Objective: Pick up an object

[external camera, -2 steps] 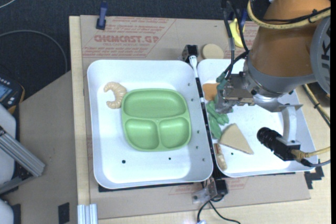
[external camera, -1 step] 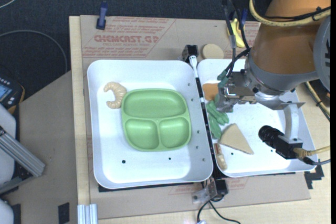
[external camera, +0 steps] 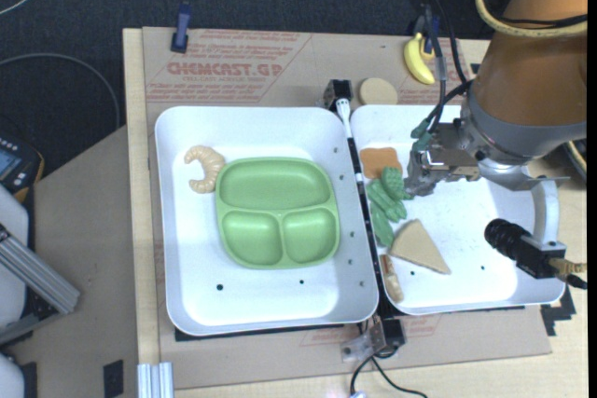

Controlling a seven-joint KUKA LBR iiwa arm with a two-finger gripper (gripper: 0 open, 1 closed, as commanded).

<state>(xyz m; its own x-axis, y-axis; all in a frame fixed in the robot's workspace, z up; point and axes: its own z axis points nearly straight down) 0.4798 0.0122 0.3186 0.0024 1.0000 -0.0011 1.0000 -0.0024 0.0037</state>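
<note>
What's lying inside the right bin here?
In the right bin: an orange block, a green leafy piece and a tan wedge. The arm covers the bin's far right part, so anything there is hidden.

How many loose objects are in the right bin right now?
4 visible: orange block at the left wall, green leafy piece below it, tan wedge lower down, small bready piece at the bottom-left. The arm may hide more.

Two white bins [external camera: 177, 200] [external camera: 485, 289] — one green divided tray [external camera: 277, 210], one croissant [external camera: 205, 167], one wedge [external camera: 420, 247].
</note>
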